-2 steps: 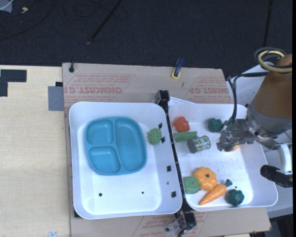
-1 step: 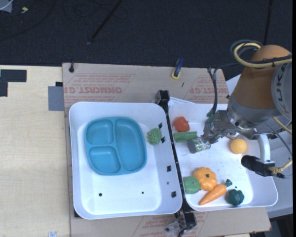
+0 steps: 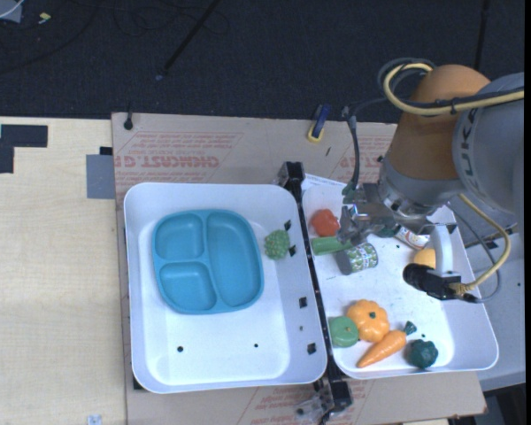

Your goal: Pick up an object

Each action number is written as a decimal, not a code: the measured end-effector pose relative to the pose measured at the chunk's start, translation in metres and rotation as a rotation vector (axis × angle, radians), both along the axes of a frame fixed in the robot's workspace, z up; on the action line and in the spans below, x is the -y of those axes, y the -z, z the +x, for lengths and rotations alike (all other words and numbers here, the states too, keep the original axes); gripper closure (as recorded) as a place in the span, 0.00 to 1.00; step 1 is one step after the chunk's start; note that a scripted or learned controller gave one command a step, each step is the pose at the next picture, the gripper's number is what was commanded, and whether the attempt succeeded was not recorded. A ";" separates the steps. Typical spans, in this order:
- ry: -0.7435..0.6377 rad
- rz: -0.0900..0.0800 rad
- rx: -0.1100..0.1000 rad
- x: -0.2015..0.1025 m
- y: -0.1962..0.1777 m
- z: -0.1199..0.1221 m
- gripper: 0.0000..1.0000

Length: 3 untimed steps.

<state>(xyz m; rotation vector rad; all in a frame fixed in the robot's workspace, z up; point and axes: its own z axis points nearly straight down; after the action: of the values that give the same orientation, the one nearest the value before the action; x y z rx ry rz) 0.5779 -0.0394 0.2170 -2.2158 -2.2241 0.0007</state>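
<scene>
Jaws, honestly can't tell; gripper (image 3: 352,228) sits low in the right bin (image 3: 478,343), right over the can (image 3: 361,258); red toy (image 3: 325,222) just beside.

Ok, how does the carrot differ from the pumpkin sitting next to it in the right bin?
The carrot is long and tapered, lying at a slant; the pumpkin is round and squat. The carrot is a deeper orange; the pumpkin leans yellow-orange. The carrot lies nearer the bin's front edge, the pumpkin just behind it. Both are orange toy vegetables, lying touching or nearly so.
</scene>
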 end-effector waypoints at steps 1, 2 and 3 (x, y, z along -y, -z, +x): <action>0.003 -0.001 -0.002 0.002 0.000 -0.002 1.00; 0.003 -0.001 -0.003 0.000 -0.002 -0.006 1.00; 0.000 -0.001 0.001 0.004 -0.021 0.001 1.00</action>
<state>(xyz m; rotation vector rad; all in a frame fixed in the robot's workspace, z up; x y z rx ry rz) 0.5785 -0.0434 0.2377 -2.2166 -2.2250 0.0013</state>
